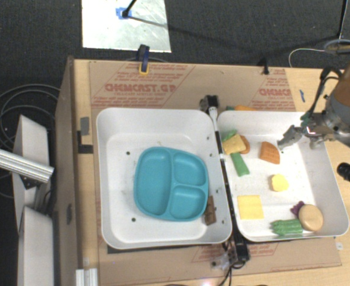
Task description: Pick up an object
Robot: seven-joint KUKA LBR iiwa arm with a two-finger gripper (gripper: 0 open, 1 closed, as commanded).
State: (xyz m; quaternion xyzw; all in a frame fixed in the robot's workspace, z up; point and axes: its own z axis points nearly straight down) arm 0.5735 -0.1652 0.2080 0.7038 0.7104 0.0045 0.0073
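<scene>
Several toy foods lie in the right bin [335,204]: an orange wedge [269,152], a yellow and green piece [234,143], a green stick [240,164], a small yellow lump [278,183], a flat yellow square [250,207], a green pickle [287,227] and a beige round piece [310,217] with a purple bit beside it. My gripper [289,137] hangs over the bin's back right part, just right of the orange wedge, and nothing shows in it.
The left bin [112,159] holds a teal divided plate [172,183], and a brown piece [210,210] lies against its right wall. An orange item [244,108] sits behind the right bin. Cables hang at the far right.
</scene>
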